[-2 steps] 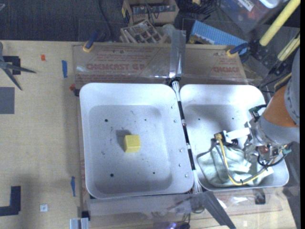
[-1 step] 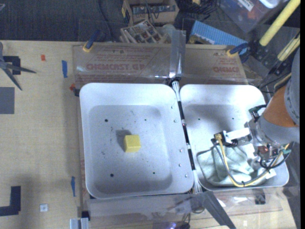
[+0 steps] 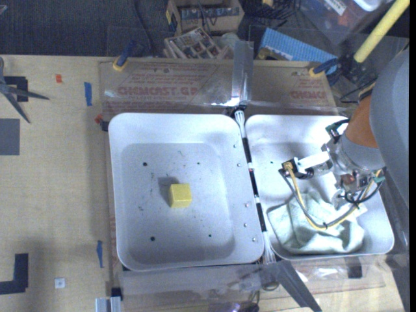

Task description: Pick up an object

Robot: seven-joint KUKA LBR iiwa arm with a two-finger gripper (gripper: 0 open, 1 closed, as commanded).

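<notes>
A small yellow cube (image 3: 181, 195) lies near the middle of the left bin (image 3: 130, 142), with nothing touching it. In the right bin (image 3: 273, 135) a crumpled pale cloth (image 3: 312, 229) lies against the front wall. The arm reaches in from the right, and its gripper (image 3: 348, 188) hangs over the right side of the right bin, just above the cloth's far edge. The wrist body and a looping yellow cable (image 3: 305, 210) cover the gripper's tip. I see nothing held.
A metal divider strip (image 3: 250, 174) separates the two bins. A taped cardboard sheet (image 3: 169, 83) lies behind them. Clamps and boxes of clutter sit at the bench's back edge. The wooden bench top (image 3: 45, 194) extends to the left.
</notes>
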